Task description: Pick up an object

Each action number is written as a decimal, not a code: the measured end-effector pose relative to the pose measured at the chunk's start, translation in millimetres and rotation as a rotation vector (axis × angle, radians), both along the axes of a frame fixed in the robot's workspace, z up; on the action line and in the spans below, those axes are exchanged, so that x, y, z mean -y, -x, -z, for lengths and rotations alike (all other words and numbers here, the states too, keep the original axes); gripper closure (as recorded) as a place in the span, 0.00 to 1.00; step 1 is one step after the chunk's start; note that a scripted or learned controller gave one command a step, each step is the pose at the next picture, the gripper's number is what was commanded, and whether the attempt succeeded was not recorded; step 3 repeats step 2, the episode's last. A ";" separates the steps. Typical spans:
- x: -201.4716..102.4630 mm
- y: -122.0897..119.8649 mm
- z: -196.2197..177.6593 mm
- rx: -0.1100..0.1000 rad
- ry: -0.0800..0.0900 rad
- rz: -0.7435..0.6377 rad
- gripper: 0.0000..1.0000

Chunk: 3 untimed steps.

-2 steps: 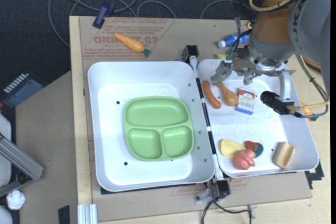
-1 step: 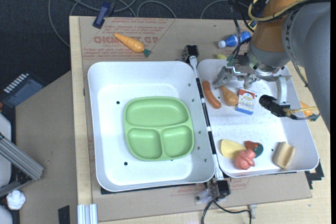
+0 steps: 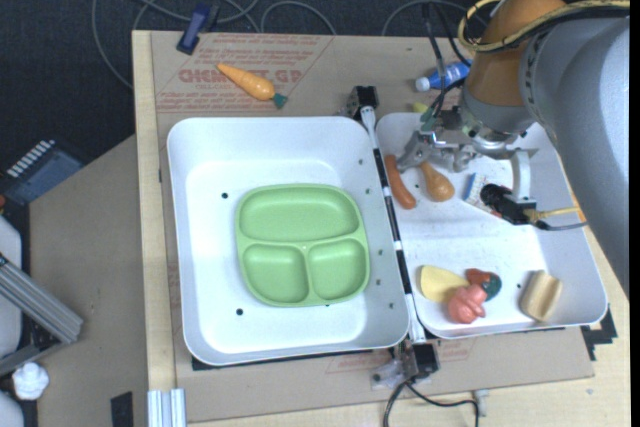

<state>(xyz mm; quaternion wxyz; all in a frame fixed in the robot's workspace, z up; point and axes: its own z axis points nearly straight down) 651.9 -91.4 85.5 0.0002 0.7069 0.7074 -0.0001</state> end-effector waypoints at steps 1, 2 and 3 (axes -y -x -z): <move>-0.6 -0.5 -10.2 0.002 0.001 -0.001 1.00; -36.5 57.0 -100.8 0.001 -0.001 -0.001 1.00; -36.5 57.0 -100.8 0.001 -0.001 -0.001 1.00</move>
